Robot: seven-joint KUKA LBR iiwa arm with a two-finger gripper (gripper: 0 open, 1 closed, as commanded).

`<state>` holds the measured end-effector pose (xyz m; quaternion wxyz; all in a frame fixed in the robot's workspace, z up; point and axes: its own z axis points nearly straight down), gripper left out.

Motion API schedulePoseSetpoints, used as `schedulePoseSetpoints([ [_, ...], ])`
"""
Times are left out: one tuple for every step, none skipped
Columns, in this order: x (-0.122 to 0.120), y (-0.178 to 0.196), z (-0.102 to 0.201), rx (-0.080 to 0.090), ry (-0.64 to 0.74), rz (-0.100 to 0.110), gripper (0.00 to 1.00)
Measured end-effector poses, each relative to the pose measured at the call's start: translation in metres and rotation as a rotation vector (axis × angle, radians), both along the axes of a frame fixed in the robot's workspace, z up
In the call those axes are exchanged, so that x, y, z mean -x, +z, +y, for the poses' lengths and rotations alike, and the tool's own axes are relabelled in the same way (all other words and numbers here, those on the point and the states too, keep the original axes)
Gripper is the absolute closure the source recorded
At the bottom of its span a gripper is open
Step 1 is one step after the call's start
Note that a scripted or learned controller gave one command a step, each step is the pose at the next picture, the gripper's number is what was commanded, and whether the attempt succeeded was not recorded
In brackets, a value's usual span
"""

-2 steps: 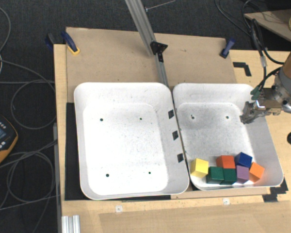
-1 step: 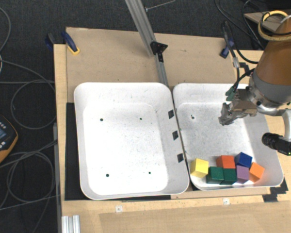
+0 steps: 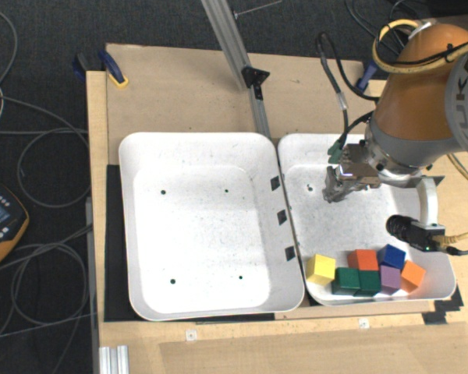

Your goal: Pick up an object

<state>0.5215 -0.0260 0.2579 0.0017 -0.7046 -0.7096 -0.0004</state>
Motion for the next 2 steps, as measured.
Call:
schedulePoseSetpoints([
  [-0.023, -0.006, 0.05, 0.001, 0.0, -0.004, 1.0],
  [-0.03, -0.015, 0.112, 0.001, 0.0, -0.003, 1.0],
])
